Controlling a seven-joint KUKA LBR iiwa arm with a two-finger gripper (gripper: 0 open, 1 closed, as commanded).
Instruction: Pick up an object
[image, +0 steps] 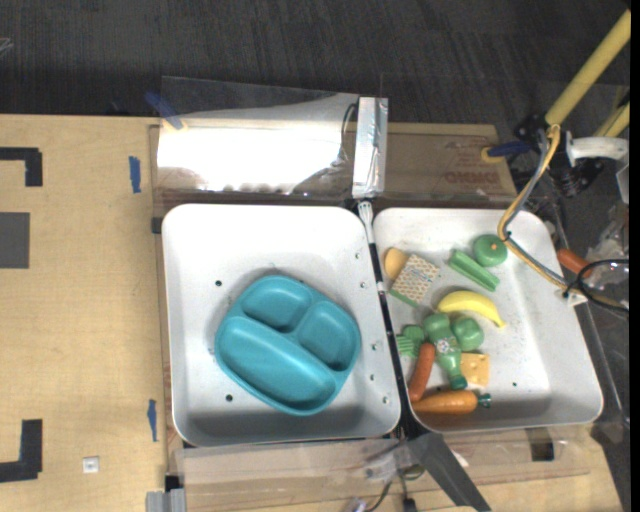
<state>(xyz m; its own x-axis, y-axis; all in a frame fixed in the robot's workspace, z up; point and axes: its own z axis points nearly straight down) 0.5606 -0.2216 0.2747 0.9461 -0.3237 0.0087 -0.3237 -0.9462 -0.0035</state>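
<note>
The right white bin (560, 372) holds a cluster of toy food toward its left side. A yellow banana (472, 305) lies in the middle, with a green round piece (490, 250) and a green bar (468, 270) behind it. A tan waffle-like square (415, 280) and an orange wedge (395, 262) sit near the bin's left wall. Nearer the front lie green vegetables (452, 330), a red-orange pepper (422, 368), a yellow block (475, 368) and an orange carrot (447, 402) against the front wall.
The left white bin (190, 300) carries a teal divided plate (288, 342). A shiny plastic sheet (260, 150) stands behind the left bin. A yellow cable (528, 200) loops over the right bin's back right corner. Tan bench board (70, 300) spreads to the left.
</note>
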